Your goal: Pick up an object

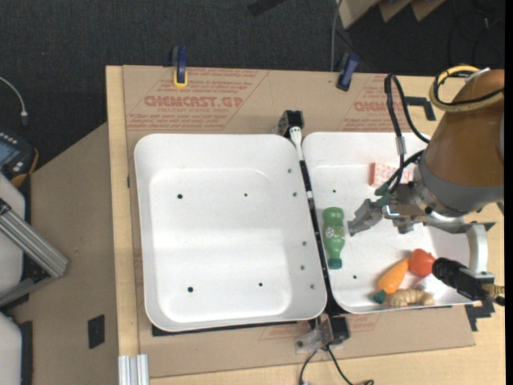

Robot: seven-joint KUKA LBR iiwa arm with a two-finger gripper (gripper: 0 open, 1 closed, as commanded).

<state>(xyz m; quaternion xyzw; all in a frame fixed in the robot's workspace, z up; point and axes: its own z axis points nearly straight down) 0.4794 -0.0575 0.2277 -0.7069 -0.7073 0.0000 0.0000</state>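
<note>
Bins sit side by side on the bench — the left bin (216, 231) bare white, the right bin (353, 175) holding a green bottle (333, 235) against its left wall, an orange carrot (393, 277), a red piece (422, 261) and a beige piece (410, 298). The gripper (365, 213) hovers just right of the bottle, fingers spread, nothing between them.

A robotics lab or test cell: two shallow white bins (216, 231) sit on a cardboard-covered surface (240, 95) held down by clamps (179, 66), cables (397, 111) run loose, and aluminium framing (32, 243) stands at the left over dark carpet (96, 22)
</note>
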